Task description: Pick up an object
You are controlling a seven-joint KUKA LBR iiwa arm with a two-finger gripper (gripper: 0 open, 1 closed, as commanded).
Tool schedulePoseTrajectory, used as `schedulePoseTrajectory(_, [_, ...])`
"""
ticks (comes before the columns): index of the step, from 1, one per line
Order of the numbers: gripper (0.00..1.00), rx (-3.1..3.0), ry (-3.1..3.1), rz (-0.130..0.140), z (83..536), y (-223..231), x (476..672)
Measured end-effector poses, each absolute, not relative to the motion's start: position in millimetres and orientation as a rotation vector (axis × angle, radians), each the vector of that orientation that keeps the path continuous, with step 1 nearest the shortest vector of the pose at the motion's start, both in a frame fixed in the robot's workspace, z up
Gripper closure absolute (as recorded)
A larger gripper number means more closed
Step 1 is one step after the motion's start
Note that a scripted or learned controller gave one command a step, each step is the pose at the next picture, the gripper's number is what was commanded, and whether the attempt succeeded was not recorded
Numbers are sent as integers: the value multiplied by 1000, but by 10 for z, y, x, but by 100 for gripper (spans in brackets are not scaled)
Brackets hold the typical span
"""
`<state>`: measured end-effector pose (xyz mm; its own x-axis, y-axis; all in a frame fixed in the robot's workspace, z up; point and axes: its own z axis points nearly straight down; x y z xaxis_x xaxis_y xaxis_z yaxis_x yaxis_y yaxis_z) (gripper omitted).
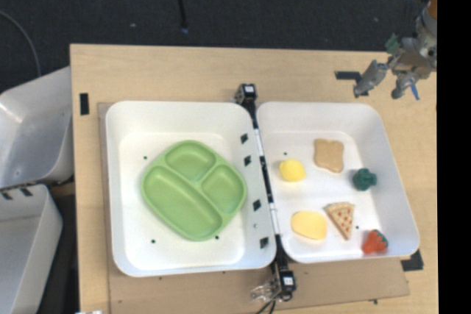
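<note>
Above the right bin's far corner your gripper hangs over bare bench, fingers spread and holding nothing. Nearest food is the toast, lying inside the bin, toward the near-left of the fingers.

Tool at upper right, fingers spread apart, nothing between them.

In the right bin your room is tight: six small items sit scattered, with narrow lanes of bare floor between them. The widest open patch lies along its far wall. In the left bin, the green divided plate fills the middle, leaving you a free margin all round.
</note>
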<state>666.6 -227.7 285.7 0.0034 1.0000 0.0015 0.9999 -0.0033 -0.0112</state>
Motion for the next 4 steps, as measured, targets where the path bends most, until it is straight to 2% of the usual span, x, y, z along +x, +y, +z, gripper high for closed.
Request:
schedulePoseTrajectory(1, [0, -2222, -2224, 1, 2949, -2266, 6685])
schedulePoseTrajectory(2, [0, -2218, -2224, 4, 2451, -2181, 6689])
schedulePoseTrajectory(4, [0, -2217, -2223, 4, 1424, -2092, 6577])
